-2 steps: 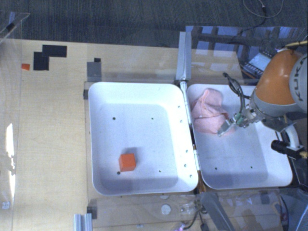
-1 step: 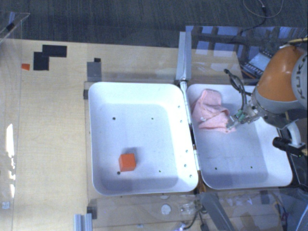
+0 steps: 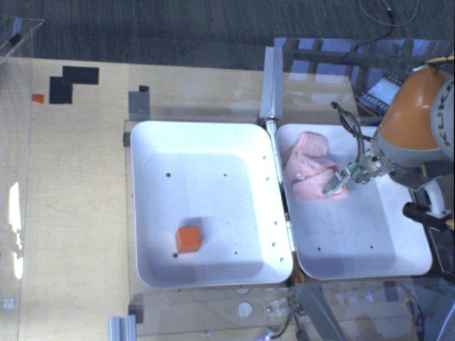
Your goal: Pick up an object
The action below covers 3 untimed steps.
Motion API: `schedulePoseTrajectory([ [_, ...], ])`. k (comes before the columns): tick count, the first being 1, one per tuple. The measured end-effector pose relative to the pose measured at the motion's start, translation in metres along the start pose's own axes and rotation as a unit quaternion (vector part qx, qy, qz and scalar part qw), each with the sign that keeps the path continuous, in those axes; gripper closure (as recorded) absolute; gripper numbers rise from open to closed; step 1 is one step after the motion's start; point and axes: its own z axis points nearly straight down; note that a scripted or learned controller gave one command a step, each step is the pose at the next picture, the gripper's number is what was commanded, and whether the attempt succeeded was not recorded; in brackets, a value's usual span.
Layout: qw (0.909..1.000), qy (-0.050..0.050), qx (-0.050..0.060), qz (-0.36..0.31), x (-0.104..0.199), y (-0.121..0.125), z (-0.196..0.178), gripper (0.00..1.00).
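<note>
Gripper at the pink cloth in the right bin

Gripper (image 3: 340, 183) sits low in the right bin (image 3: 370, 261), its tip against the right edge of a pink cloth (image 3: 309, 168); whether the fingers are spread or closed cannot be told, nor whether any cloth lies between them. Cloth is bunched in the bin's upper left part, close to the wall that divides the two bins; its left side lies just beside that wall, so little room shows there. Floor of the right bin below and to the right of the cloth is bare white, giving open room toward the near rim. Arm (image 3: 419, 119) comes in from the right over the bin's upper right corner, its orange band above the wrist; dark cables loop near it. Left bin (image 3: 149, 190) holds one orange block (image 3: 188, 239) in its lower left part, well apart from the walls and from the gripper. Bench (image 3: 71, 204) to the left bears black patches and a small orange mark near the far edge.
</note>
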Motion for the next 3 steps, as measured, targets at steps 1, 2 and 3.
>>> schedulePoseTrajectory([
  [1, 0.9993, 0.002, 0.004, -0.037, 0.007, -0.009, 0.001, 0.0],
  [2, 0.9894, -0.001, 0.0, -0.145, 0.007, -0.062, 0.035, 0.0],
  [3, 0.9964, 0.001, 0.002, -0.085, -0.026, 0.035, 0.039, 0.0],
])
